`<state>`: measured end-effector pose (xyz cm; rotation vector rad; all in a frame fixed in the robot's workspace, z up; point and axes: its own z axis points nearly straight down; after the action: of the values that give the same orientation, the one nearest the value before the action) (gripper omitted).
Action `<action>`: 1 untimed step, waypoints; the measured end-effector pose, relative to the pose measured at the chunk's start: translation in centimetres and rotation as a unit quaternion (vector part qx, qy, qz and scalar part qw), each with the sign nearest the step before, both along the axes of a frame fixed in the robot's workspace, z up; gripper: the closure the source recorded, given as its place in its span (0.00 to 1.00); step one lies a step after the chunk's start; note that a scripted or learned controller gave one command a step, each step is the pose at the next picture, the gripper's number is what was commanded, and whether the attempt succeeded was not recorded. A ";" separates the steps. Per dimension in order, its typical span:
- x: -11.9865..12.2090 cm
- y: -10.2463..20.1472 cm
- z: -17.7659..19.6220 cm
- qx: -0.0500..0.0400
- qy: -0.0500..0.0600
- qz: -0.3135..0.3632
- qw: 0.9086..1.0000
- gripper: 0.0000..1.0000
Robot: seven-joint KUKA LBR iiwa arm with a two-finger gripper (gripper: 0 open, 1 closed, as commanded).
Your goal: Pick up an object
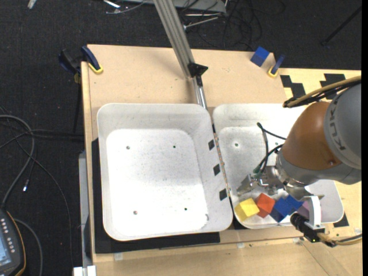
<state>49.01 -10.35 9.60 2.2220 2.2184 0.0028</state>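
Observation:
Three small blocks lie close together at the near edge of the right bin point(241, 122): a yellow block point(248, 209), an orange-red block point(265, 203) and a blue block point(285, 207). A purple piece point(303, 212) shows just right of the blue one. My gripper point(260, 184) hangs low in the right bin, directly above the blocks and just behind the orange-red one. The orange band and grey wrist cover the bin's right half. Nothing shows between the fingers.
The left bin point(109, 119) sits beside the right one, divided by their touching rims. A metal pole point(175, 30) slants over the bench's far side. A blue clamp point(261, 56) and a yellow-tipped clamp point(89, 62) grip the far bench edge.

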 end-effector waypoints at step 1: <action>0.0 0.0 0.0 0.000 0.000 0.000 1.000 0.00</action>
<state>49.01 -10.34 9.60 2.2219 2.2187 0.0030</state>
